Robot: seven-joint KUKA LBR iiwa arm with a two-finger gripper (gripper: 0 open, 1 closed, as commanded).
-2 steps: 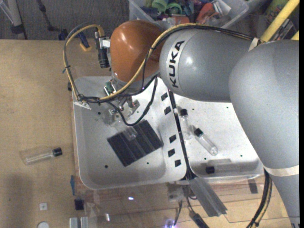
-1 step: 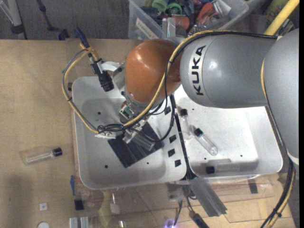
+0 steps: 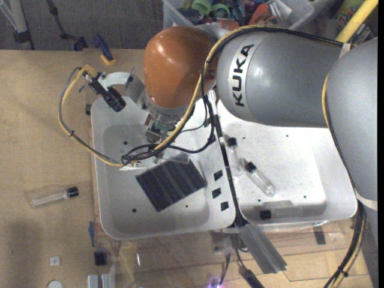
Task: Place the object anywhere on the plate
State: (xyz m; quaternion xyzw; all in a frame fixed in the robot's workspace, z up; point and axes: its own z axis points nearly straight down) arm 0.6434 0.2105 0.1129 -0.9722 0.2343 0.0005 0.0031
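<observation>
A black ribbed plate (image 3: 171,183) lies flat in the left bin (image 3: 120,218), toward its front right. A clear vial with a black cap (image 3: 259,177) lies on its side in the right bin (image 3: 312,209), near the divider. The arm reaches across from the right, and its orange band (image 3: 174,65) hangs over the back of the left bin. Below the band, the gripper (image 3: 159,131) points down into the left bin, just behind and left of the plate. The wrist and cables hide its tips.
A second clear vial (image 3: 53,195) lies on the wooden bench left of the bins. Yellow and black cables (image 3: 78,113) loop over the left bin's back left corner. A tub of colourful toys (image 3: 240,2) stands behind the bins.
</observation>
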